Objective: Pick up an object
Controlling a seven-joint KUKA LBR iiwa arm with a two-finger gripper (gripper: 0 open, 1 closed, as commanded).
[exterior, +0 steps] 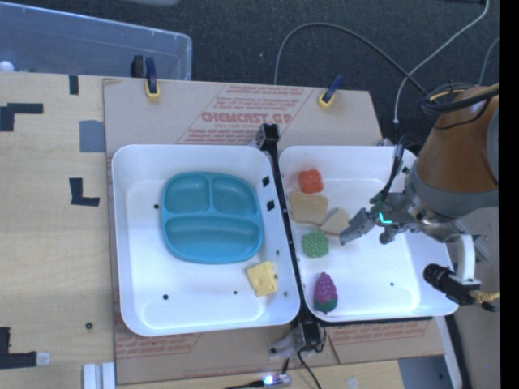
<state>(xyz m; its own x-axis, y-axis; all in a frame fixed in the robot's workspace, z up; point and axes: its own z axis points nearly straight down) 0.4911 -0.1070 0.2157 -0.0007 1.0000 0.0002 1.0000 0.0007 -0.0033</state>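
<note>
Camera view puts the gripper (350, 232) low in the right bin (381, 286), its grey fingers seemingly spread a little and closed on nothing, though the angle makes that hard to judge. Just beside them lie a tan slice (308, 207), a green piece (315, 244) and a red piece (310, 181), tightly clustered. Closing here risks nudging one aside or catching two. A purple grape bunch (325, 292) sits apart nearer the front.

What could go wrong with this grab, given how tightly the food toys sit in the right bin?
The gripper sits low beside the tan bread slice and green item, which lie close together, so it may nudge one or pinch two. Both also lie near the divider, leaving little finger room.
</note>
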